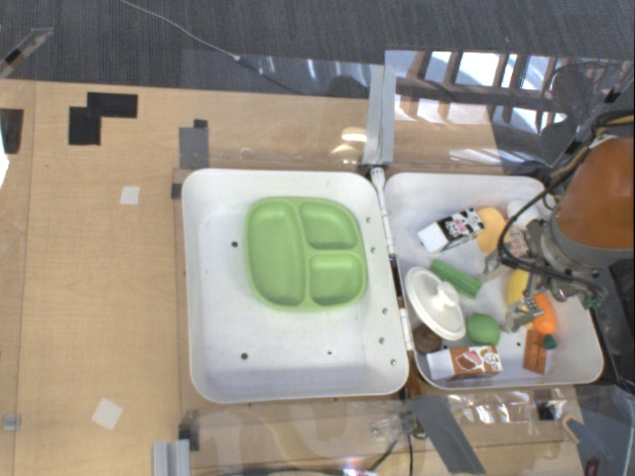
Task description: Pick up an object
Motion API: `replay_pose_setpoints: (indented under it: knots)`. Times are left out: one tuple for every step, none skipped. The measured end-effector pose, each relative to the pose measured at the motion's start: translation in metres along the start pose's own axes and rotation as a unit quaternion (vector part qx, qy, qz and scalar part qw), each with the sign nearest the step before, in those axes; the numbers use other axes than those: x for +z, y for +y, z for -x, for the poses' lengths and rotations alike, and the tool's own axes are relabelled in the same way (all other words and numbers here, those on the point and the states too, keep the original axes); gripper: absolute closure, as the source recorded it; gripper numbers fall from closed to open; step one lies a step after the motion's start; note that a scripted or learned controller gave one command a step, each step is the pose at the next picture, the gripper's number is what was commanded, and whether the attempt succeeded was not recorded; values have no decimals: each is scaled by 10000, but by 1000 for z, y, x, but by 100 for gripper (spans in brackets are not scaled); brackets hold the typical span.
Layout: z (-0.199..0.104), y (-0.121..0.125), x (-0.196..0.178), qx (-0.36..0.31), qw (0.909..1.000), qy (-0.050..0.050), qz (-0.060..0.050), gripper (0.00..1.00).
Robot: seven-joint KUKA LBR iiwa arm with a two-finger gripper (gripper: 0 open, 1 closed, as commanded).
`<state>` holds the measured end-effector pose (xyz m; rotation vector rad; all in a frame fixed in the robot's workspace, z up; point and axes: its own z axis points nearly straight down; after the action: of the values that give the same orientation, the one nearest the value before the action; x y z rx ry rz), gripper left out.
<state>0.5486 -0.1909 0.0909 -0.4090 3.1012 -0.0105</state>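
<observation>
A green divided plate (304, 252) is being borne by the left bin (213, 365), while the right bin (585, 365) is being crowded by a white bowl (438, 303), a green cylinder (455, 279), a green ball (482, 328), a yellow banana-like piece (517, 285), a small carton (475, 362) and a black-and-white packet (455, 228). The gripper (531, 310) is being held low over the right bin's near right part, just beside an orange carrot-like object (545, 317) and a brown block (536, 352). Whether anything is being grasped cannot be told.
</observation>
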Motion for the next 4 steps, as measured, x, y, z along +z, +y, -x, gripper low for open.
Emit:
replay_pose_setpoints:
  knots:
    - [8, 1, -11, -22, 9999, -98, -21, 100]
    - [7, 1, -11, -26, 10000, -93, -19, 0]
    - [-40, -3, 0, 413, 9991, -41, 2, 0]
    - [-33, -4, -12, 381, 9992, -120, -26, 100]
